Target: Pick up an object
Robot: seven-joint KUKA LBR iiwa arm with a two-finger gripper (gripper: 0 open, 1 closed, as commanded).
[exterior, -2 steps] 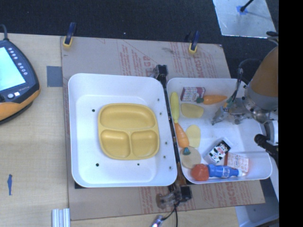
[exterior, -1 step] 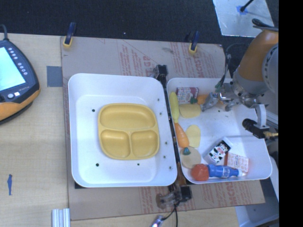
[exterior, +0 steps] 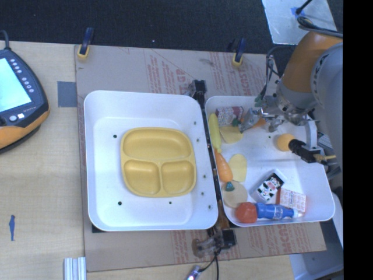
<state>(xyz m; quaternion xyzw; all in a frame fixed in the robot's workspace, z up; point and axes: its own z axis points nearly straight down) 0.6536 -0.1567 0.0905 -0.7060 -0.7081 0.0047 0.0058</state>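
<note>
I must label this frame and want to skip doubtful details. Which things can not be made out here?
- Gripper, camera view: the arm's wrist covers it; jaws open or shut cannot be told.
- Items at the right bin's top-left corner, camera view: small, blurred and crowded; what they are cannot be told.
- Print on the small carton, camera view: too small to read.
- Grey-and-orange device, camera view: cut off by the left edge.

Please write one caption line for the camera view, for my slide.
KUKA arm's pincer low over the right bin of toy food; a yellow divided tray lies in the left bin.
</note>
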